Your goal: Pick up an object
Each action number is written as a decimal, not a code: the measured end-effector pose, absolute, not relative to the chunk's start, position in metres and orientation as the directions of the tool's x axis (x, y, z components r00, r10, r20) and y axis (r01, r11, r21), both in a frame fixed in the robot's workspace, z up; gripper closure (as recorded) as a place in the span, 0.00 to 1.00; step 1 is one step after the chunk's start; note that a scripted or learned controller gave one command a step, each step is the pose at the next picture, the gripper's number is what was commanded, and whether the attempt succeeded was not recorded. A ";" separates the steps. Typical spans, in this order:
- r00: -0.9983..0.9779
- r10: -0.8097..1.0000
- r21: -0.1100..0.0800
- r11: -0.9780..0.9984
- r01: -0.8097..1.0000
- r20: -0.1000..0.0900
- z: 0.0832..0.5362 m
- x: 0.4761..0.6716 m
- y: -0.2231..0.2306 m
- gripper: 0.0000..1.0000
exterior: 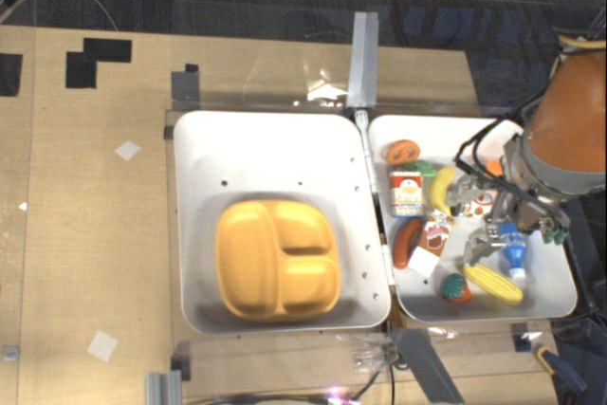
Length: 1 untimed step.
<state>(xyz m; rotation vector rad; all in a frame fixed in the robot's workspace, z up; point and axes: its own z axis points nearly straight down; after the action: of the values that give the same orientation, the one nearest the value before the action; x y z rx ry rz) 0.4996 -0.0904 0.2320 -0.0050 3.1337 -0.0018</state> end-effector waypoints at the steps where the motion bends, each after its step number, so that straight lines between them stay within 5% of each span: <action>1: -0.999 0.039 -0.005 0.999 0.039 -0.008 0.230 0.497 -0.210 0.00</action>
<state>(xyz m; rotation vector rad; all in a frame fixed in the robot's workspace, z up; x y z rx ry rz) 0.4972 -0.2105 0.2305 0.0613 3.1326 -0.0078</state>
